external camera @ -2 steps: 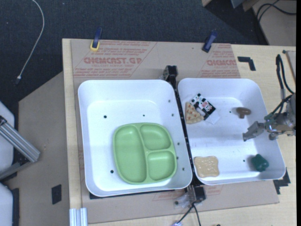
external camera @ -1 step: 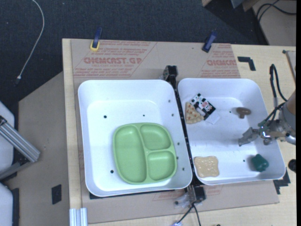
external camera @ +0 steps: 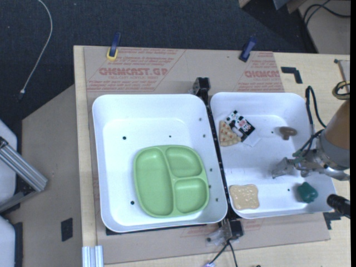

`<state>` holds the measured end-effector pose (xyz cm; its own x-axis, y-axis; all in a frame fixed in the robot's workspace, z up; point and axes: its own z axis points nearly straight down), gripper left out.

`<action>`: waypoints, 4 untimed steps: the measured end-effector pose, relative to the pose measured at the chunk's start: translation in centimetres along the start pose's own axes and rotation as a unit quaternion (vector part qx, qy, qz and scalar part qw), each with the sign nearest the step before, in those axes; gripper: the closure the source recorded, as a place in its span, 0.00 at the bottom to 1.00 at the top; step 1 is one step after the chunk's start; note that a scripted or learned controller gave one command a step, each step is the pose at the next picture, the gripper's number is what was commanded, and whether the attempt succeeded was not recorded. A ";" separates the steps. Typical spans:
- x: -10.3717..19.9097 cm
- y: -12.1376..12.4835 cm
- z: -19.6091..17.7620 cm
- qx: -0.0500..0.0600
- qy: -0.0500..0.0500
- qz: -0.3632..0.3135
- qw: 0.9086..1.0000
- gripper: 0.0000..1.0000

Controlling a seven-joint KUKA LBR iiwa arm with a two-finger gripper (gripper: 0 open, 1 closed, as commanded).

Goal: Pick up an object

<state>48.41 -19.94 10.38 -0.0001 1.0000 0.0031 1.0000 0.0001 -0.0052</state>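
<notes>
My gripper (external camera: 280, 168) hangs low over the right bin (external camera: 261, 102), reaching in from the right with its tips pointing left. It looks open, and nothing sits between its fingers. A green rounded object (external camera: 306, 192) lies just right of and below it, near the bin's front right corner. A tan toast-like slice (external camera: 244, 196) rests at the front left of this bin. A small brown piece (external camera: 287, 131) lies behind the gripper. A waffle-like cracker (external camera: 226, 133) with a black-and-white packet (external camera: 241, 125) on it sits at the back left.
The left bin (external camera: 111, 121) holds a green divided plate (external camera: 170, 179). A black clamp (external camera: 201, 85) joins the bins at the back, another (external camera: 233, 228) at the front. A cable (external camera: 309, 107) runs along the right bin's right wall.
</notes>
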 end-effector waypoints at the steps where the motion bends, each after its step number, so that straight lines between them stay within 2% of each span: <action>1: 0.1 -0.1 2.1 0.000 0.000 0.000 1.000 0.00; 2: 0.0 0.0 0.9 -0.003 -0.002 0.001 1.000 1.00; 3: 0.2 0.9 -5.2 -0.006 -0.003 -0.001 1.000 1.00; 4: 0.0 0.7 -11.1 -0.004 -0.002 0.000 1.000 1.00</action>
<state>49.13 -19.94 21.52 -0.0008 1.0000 -0.0015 1.0000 0.0008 0.0020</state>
